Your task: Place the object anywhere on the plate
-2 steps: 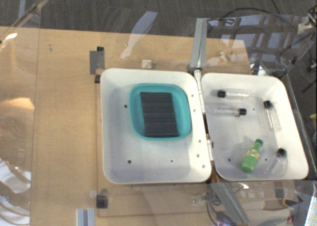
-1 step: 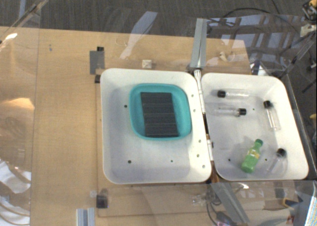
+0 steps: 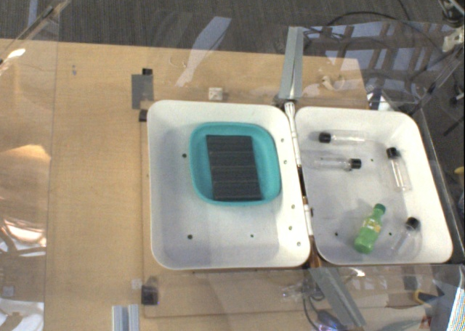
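Small green bottle [image 3: 369, 229], lying on its side near the front of the right bin [image 3: 430, 177]. Looks light, hard and smooth. Round too, so likely to roll or slip. Best to pinch across the fat middle, not the thin top. Close by, clear tubes [image 3: 338, 165] with black caps, maybe easy to break. Over in the left bin [image 3: 167, 213], teal plate [image 3: 196, 162], shiny, with round corners, a raised rim and a dark bumpy pad [image 3: 234, 168] inside.

A light wooden bench [image 3: 80, 199] carries two shallow white bins touching side by side: the left bin [image 3: 218, 239] near the middle, the right bin [image 3: 429, 199] toward the right edge. A small pale block [image 3: 215, 94] lies just behind the left bin's far edge.
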Controlling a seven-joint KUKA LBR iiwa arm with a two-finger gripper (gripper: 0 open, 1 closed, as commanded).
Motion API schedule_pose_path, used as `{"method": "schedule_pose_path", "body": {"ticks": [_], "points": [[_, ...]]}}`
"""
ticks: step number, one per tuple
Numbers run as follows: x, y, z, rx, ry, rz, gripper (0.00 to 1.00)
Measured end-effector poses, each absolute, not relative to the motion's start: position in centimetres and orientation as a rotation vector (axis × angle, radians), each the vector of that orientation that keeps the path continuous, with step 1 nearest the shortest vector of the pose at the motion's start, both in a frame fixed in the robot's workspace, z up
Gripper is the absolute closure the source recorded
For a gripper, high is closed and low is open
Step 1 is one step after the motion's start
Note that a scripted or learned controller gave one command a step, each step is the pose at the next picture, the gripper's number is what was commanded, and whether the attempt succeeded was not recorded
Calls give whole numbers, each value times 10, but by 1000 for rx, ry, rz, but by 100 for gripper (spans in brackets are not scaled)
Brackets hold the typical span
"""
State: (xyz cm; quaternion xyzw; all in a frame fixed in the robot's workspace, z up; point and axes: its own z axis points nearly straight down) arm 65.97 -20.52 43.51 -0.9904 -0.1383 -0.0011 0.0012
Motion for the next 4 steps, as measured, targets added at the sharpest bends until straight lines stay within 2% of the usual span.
{"method": "schedule_pose_path", "body": {"ticks": [2, 3, 4], "points": [[656, -205, 435, -3121, -327, -3, 0], [664, -204, 435, -3121, -325, -4, 0], [659, -204, 434, -3120, -322, -1, 0]]}}
